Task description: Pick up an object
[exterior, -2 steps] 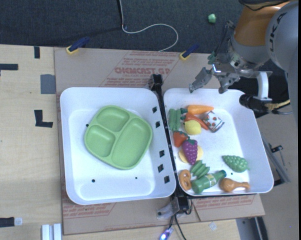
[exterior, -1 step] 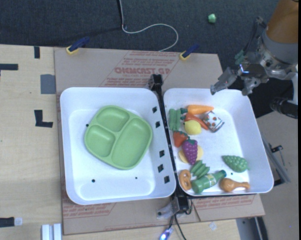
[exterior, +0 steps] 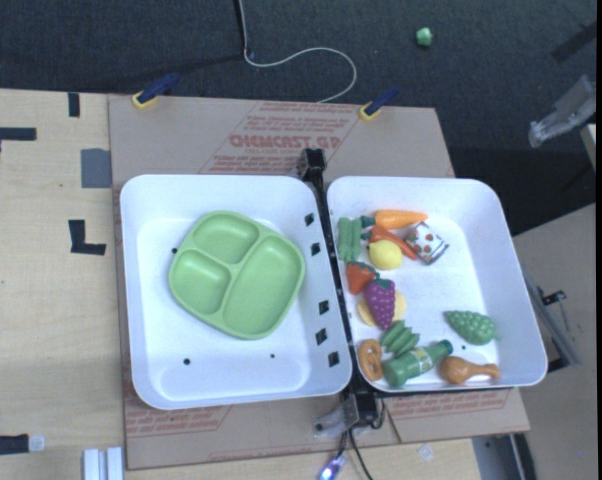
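Toy food (exterior: 381, 298) piled in right bin (exterior: 501, 268), hand (exterior: 561, 118) well apart upper right, grip state unclear

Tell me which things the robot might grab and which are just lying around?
Might be grabbed, all in the right bin:
carrot
lemon
purple grapes
green bottle
drumstick

Just lying around:
green divided plate in the left bin
white cable
small green ball on the floor
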Motion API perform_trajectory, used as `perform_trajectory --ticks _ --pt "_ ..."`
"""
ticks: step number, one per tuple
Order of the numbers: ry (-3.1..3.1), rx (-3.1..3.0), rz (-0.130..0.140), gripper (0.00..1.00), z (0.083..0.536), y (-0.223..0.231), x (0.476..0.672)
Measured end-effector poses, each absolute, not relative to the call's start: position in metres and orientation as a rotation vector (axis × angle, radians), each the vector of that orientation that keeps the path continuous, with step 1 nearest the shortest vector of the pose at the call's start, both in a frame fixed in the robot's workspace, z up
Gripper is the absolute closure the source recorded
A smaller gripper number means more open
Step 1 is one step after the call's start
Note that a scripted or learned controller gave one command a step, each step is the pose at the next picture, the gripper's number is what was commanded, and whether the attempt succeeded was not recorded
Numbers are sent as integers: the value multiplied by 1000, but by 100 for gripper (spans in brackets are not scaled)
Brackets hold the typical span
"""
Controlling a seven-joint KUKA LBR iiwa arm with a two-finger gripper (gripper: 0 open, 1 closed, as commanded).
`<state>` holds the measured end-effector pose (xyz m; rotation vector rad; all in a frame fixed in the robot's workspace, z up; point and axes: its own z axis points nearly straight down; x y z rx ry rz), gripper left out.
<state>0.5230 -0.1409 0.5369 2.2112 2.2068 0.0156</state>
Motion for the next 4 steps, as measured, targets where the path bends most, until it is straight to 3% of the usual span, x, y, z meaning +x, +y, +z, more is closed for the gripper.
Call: perform_trajectory --ticks 1,2,3,4 --pt "2236 2225 -13 0 412 -82 481" --pt "2226 2218 -3 100 428 -85 484" --pt "2235 2229 -19 100 267 -58 481" --pt "2234 2214 -1 100 275 7 483"
